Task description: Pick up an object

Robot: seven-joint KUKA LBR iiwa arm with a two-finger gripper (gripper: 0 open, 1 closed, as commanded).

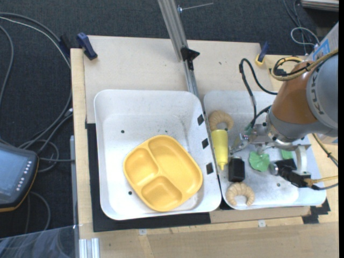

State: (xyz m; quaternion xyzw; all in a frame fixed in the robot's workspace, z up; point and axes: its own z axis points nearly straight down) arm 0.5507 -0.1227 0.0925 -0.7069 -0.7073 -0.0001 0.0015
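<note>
Two white bins sit side by side on the bench. The left bin (107, 106) holds one yellow plate (163, 172) with three compartments, lying toward the bin's front. The right bin (226, 98) holds five things along its left side and middle: one ring-shaped pastry (221, 120) at the back, one yellow tube (220, 147) lying lengthwise just in front of it, one black block (236, 170) beside the tube's near end, one curved croissant (241, 194) at the front edge, and one green item (259, 162) to the right of the block. No brand or writing can be read on any of them; a blue-and-white label high on the arm is too blurred to read. The gripper (262, 144) hangs low over the right bin just above the green item, and I cannot tell how it stands or whether it touches anything
</note>
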